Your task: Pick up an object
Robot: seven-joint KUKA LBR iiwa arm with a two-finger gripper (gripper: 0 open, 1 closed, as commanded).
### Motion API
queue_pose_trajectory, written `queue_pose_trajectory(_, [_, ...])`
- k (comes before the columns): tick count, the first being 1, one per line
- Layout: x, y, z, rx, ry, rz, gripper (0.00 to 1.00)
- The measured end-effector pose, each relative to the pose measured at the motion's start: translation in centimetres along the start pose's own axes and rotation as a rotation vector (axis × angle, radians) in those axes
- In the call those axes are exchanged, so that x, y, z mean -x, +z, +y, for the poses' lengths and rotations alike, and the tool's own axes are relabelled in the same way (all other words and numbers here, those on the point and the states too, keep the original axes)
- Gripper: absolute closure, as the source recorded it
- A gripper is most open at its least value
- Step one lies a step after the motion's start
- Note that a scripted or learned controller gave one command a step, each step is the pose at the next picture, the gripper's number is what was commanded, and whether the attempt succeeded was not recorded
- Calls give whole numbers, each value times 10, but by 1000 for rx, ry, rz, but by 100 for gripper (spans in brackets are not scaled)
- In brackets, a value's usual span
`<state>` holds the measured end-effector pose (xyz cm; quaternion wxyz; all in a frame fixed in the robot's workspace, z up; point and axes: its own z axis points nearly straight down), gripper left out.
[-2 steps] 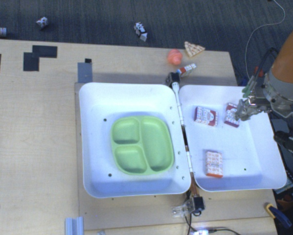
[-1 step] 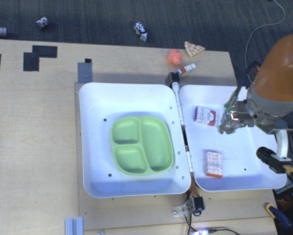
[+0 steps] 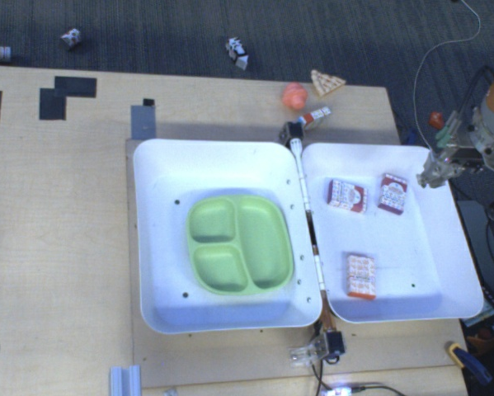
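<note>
No text is proving readable anywhere. Three small packets are lying in the right bin [image 3: 444, 246]: a red-and-white packet [image 3: 346, 195], a second red-and-white packet [image 3: 392, 194] and an orange-and-white packet [image 3: 360, 275]. Each is showing printed label patches, but the lettering is too small and blurred to make out.

The left bin [image 3: 156, 246] and right bin [image 3: 444, 287] sit side by side on the bench [image 3: 57, 246], touching along a seam. A divided tray [image 3: 240, 244] lies in the left bin. In the right bin lie three packets — two [image 3: 346, 195] [image 3: 392, 194] near its far wall, a third [image 3: 360, 275] nearer its front. The gripper [image 3: 435, 174] hangs over that bin's far right edge.
</note>
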<state>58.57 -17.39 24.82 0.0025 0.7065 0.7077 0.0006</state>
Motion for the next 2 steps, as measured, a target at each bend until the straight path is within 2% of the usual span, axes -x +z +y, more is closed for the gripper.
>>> queue_pose_trajectory(1, [5, 6, -97, -2, -1, 2, 100])
queue_pose_trajectory(2, [-90, 12, -98, -1, -4, 4, 100])
